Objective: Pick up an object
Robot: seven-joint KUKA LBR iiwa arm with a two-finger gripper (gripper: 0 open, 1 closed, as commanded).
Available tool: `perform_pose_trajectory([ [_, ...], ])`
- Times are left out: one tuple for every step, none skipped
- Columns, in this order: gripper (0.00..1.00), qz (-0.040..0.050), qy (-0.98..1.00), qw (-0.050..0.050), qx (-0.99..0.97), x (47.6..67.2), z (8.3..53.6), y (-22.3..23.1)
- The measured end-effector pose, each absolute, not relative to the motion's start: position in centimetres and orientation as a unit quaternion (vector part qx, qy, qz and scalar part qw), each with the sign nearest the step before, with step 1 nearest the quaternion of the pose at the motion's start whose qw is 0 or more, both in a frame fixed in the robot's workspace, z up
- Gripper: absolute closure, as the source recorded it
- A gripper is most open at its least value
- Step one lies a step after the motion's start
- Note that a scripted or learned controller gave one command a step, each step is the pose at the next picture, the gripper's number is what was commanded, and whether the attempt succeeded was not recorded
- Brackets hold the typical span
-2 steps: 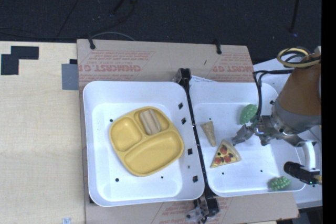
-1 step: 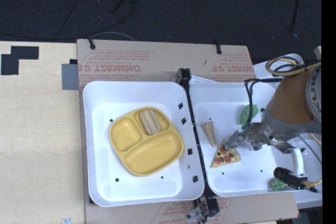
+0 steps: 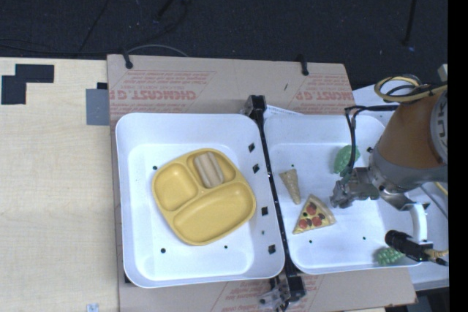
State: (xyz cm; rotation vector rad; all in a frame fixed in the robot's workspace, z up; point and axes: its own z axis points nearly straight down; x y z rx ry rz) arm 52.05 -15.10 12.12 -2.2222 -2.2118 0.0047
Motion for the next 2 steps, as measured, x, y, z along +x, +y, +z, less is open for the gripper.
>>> perform_pose_trajectory([
  [1.00, 0.0001, -0.707, 0.000, -0.707, 51.5, 16.5, -14.8],
  [1.00, -0.0006, -0.708, 0.000, -0.706, 51.4, 20.9, -14.1],
])
